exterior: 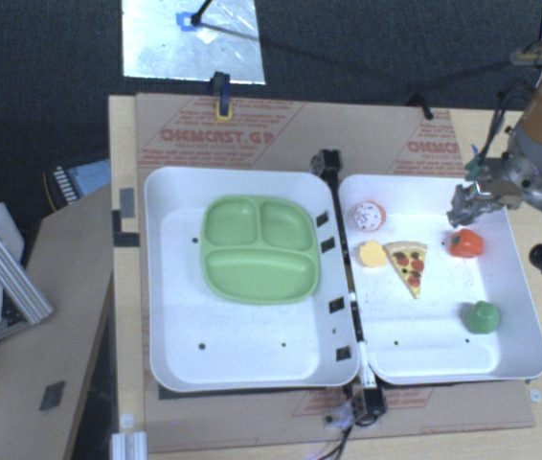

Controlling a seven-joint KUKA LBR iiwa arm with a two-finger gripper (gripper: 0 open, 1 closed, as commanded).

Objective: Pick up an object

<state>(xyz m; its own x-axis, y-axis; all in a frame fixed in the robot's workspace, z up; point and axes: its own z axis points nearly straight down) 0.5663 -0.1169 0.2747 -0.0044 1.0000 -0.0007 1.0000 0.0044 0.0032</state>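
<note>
Where the gripper (464, 209) hangs over the right bin (515, 286), a red tomato (464, 244) sits just below it, near the bin's right wall. Can't tell the gripper's state; too small and blurred. Same bin: green pepper (482, 317) toward the front, pizza slice (409, 265) mid-bin, yellow piece (372, 254) beside it, pink-sprinkled donut (368, 216) behind. Left bin (170, 333) carries a green divided plate (258, 248). Both bins sit on a cardboard sheet (223, 134) on a wooden bench (70, 257); dark carpet behind, foil square (194, 27) on it. Arm cut off at right edge.
</note>
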